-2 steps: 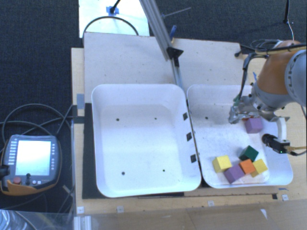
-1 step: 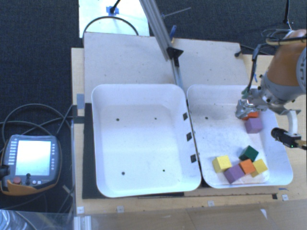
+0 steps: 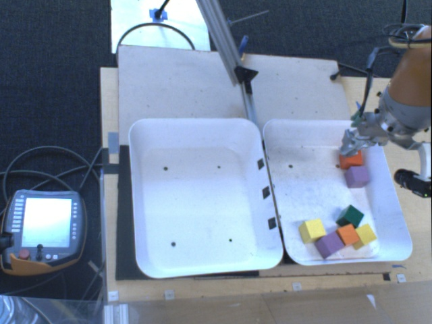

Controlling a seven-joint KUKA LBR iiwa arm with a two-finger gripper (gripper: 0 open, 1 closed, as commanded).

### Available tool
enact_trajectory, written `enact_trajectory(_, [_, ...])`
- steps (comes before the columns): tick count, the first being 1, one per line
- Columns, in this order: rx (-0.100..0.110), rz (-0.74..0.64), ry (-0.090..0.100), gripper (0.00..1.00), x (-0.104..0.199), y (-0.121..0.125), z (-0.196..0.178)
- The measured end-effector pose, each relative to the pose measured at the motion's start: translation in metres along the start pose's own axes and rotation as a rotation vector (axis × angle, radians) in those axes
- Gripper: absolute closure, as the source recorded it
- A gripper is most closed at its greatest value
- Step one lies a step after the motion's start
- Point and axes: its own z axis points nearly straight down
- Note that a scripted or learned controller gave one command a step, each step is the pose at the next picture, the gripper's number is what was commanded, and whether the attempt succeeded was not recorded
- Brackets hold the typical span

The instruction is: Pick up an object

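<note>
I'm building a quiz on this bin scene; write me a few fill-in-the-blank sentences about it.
1. All the blocks lie in the ____ bin.
2. The end effector is right above the ____ block.
3. Touching that block's near side is a ____ block.
4. The green block belongs to the cluster by the bin's ____ edge.

Missing words: right; orange; purple; near

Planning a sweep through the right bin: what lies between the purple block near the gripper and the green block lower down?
In the camera view, bare white bin floor separates the upper purple block from the green block.

Pincer [image 3: 352, 147] low, arm from right
</note>
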Motion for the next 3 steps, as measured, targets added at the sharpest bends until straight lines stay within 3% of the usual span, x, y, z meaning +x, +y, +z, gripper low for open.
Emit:
enact_trajectory(1, [-0.001,-0.001,0.0,1.0,0.0,0.002,-0.051])
enact_trajectory(3, [0.004,-0.006,0.003,1.0,0.108,0.011,-0.044])
